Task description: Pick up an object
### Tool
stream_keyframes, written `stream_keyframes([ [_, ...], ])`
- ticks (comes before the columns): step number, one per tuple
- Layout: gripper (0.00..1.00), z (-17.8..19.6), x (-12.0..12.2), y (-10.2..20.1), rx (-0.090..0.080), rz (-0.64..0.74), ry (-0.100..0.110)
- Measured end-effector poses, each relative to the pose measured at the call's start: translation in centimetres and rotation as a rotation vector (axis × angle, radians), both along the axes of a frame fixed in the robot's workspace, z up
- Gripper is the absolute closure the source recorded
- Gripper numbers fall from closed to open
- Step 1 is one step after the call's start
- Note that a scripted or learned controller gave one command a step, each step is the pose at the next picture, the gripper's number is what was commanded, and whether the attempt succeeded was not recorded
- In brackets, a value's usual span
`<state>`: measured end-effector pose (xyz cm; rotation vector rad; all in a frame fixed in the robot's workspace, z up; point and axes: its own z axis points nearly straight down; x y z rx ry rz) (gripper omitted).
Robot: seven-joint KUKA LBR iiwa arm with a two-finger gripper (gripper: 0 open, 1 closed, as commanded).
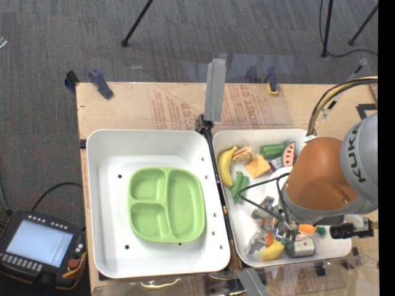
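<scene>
Hand (271, 232) hangs low among toys in the right bin (321, 251), finger spread unreadable; banana (226, 164) beyond, probably searching for a grasp

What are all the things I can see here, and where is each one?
Bins: two, white, side by side on the bench.
Divided plate: one, light green, in the left bin.
Banana: one, yellow, at the right bin's left wall.
Toy food pile: several small pieces, green, orange, red, at the right bin's far end; exact count unclear.
Handheld screen unit: one, dark, on the floor at lower left.
Stand legs: several, black, on the carpet beyond the bench.
Arm: one, grey with orange band, over the right bin.
Tool: one, metallic, low in the right bin's near end among small items.
</scene>
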<state>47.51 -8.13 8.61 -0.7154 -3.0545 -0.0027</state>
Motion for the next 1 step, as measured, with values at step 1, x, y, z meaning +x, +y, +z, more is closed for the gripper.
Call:
stream_keyframes([
  [1,0.00,0.09,5.25,-0.98,-0.002,0.140,-0.004],
])
